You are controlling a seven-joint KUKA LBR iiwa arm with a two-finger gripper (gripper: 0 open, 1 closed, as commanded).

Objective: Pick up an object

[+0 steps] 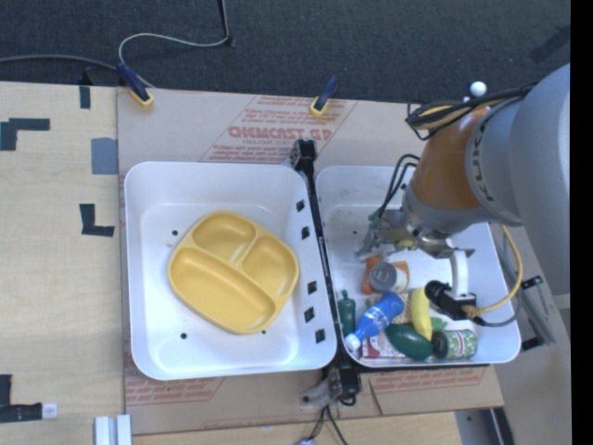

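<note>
Gripper (pixel 389 239) low inside right bin (pixel 505 341), just above orange-topped can (pixel 383 275); finger state impossible to tell. Below: blue bottle (pixel 375 317), banana (pixel 420 311), green can (pixel 455 343), dark green piece (pixel 409 341). Yellow divided plate (pixel 233 271) alone in left bin (pixel 148 276).

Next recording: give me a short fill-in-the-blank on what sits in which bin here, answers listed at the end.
1. The yellow divided plate lies in the ____ bin.
2. The blue bottle lies in the ____ bin, among the other small items.
3. The banana in the right bin is ____ in colour.
4. The gripper hangs over the ____ bin.

Missing words: left; right; yellow; right
</note>
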